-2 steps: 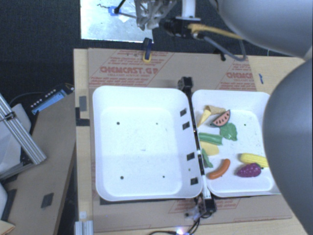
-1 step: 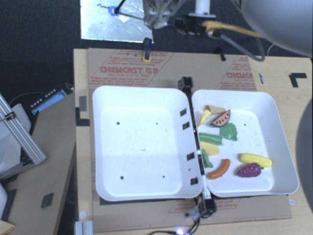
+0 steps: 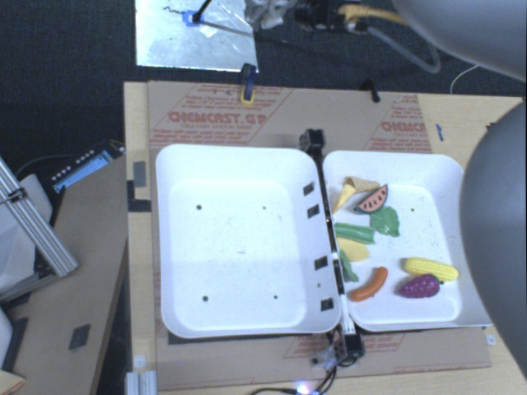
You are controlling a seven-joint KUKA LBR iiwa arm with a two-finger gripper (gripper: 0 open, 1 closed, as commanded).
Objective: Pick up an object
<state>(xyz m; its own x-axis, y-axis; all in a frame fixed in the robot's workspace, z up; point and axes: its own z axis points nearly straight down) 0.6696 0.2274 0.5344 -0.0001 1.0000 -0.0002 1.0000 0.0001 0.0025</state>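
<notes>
Several toy foods lie in the right bin (image 3: 440, 175): a yellow cheese wedge (image 3: 345, 192), a watermelon slice (image 3: 372, 198), a green leafy piece (image 3: 385, 221), a green pod (image 3: 354, 233), an orange sausage (image 3: 368, 284), a corn cob (image 3: 430, 267) and purple grapes (image 3: 418, 286). My gripper (image 3: 276, 2) hangs high at the top of the view, well above and behind the bins, far from all the foods. Nothing shows in its grasp. The grey arm (image 3: 494, 220) covers the right edge of the right bin.
The left bin (image 3: 177, 171) sits beside the right one, joined by a black divider (image 3: 323, 220). A yellow clamp (image 3: 247, 85) and a shiny metal sheet (image 3: 193, 23) lie behind the bins. A metal rail (image 3: 37, 229) stands at far left.
</notes>
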